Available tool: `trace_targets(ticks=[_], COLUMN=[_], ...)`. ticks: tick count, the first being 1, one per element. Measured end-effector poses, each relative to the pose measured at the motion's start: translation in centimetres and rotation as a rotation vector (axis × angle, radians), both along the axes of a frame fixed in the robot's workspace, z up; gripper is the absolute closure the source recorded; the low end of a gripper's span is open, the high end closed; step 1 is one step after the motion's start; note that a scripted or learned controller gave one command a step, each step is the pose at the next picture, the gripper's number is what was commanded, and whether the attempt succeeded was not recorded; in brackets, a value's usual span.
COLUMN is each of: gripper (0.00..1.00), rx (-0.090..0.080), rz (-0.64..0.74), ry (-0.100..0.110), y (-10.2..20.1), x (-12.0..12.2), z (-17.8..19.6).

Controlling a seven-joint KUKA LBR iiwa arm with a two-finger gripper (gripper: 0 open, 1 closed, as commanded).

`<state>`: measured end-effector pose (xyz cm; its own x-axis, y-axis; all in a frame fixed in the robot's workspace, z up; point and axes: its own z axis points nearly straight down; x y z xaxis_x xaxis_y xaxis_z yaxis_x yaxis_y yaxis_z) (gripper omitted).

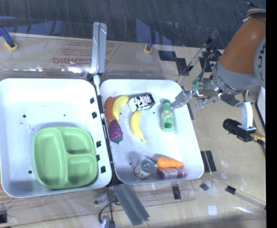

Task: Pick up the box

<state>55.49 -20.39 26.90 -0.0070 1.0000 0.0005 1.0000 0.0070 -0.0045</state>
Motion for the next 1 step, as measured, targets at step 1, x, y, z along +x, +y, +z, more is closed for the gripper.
trace_targets(ticks=[1], gripper=[1.00], rx=[0.001], rz=[0.006], ry=[0.002], y=[0.07], x=[0.05], z=[0.99])
